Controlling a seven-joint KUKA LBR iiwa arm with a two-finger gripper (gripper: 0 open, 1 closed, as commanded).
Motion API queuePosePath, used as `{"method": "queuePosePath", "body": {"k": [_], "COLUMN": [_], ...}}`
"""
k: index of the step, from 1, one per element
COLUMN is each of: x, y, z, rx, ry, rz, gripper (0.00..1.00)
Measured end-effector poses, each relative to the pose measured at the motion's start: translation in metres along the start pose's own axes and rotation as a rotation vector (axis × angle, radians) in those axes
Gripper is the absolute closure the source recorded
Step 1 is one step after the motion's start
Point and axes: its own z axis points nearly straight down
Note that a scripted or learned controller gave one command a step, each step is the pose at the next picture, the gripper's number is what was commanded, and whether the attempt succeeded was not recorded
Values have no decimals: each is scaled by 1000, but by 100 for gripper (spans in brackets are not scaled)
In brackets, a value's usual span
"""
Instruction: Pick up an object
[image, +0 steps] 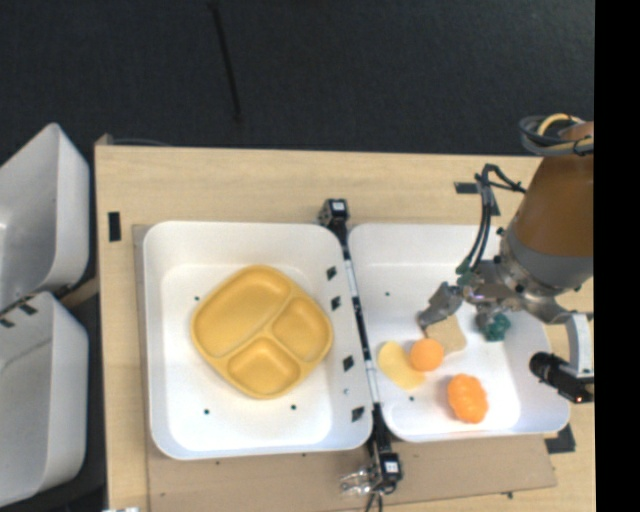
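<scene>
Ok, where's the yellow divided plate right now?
The yellow divided plate lies in the left bin, roughly at its centre, across the divider from the orange ball and the other items in the right bin.

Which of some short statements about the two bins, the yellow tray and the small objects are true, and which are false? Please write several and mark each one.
1. The yellow divided tray lies in the left bin. True.
2. The tray has three compartments. True.
3. The orange ball lies in the left bin. False: it lies in the right bin, touching the pale yellow piece.
4. The gripper hangs above the tray. False: it is over the right bin, near the tan piece.
5. The orange lumpy object lies nearer the front rim of the right bin than the ball does. True.
6. The teal object rests on the tray. False: it is in the right bin, beside the arm.
</scene>
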Motion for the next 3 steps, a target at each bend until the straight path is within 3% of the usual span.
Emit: {"method": "queuePosePath", "body": {"k": [1,3], "x": [0,7], "y": [2,-5], "z": [-5,89], "rx": [-11,-7], "ry": [-2,-3], "rz": [-2,2], "gripper": [0,0]}}
